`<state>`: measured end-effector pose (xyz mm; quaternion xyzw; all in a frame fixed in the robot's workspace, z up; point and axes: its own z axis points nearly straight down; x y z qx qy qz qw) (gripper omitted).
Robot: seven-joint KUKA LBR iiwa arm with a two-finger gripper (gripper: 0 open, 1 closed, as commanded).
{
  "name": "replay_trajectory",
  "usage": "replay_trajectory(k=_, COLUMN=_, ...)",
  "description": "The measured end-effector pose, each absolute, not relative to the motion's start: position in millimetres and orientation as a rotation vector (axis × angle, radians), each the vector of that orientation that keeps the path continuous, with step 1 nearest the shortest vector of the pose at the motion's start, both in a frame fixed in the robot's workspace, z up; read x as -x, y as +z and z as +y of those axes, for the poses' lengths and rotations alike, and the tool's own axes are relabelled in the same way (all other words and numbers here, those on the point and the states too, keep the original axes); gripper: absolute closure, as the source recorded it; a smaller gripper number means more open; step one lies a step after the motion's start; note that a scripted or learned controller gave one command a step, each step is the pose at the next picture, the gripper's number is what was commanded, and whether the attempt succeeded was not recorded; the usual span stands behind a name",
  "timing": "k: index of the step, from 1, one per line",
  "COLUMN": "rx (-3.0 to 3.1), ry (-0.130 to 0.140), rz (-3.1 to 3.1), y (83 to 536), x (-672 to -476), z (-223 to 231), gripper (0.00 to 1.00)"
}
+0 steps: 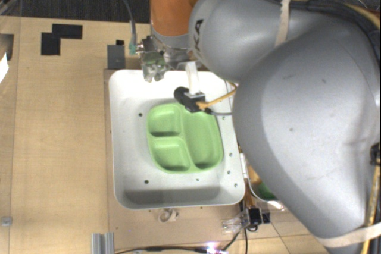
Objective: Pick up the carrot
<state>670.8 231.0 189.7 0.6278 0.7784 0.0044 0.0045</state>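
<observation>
Our gripper (156, 70), spread or closed we cannot tell, hangs by the white bin (121, 128)'s far wall, so we risk striking it.

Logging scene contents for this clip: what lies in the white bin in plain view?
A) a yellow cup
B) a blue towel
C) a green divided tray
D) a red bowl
C: a green divided tray with three compartments rests on the floor of the white bin.
</observation>
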Motion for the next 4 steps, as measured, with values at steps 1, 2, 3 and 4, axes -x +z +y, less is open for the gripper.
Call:
replay_trajectory(k=1, rx=-1.966, ry=0.013, rz=2.44, y=189.2, x=-670.5, z=231.4, gripper=0.0)
replay_trajectory(k=2, rx=-1.966, ry=0.013, rz=2.44, y=189.2, x=-670.5, z=231.4, gripper=0.0)
replay_trajectory(k=3, rx=-1.956, ry=0.024, rz=2.441, y=202.2, x=-672.2, z=233.0, gripper=1.0)
replay_trajectory(k=4, rx=-2.135, ry=0.034, rz=2.289, y=385.4, x=-629.6, z=225.8, gripper=1.0)
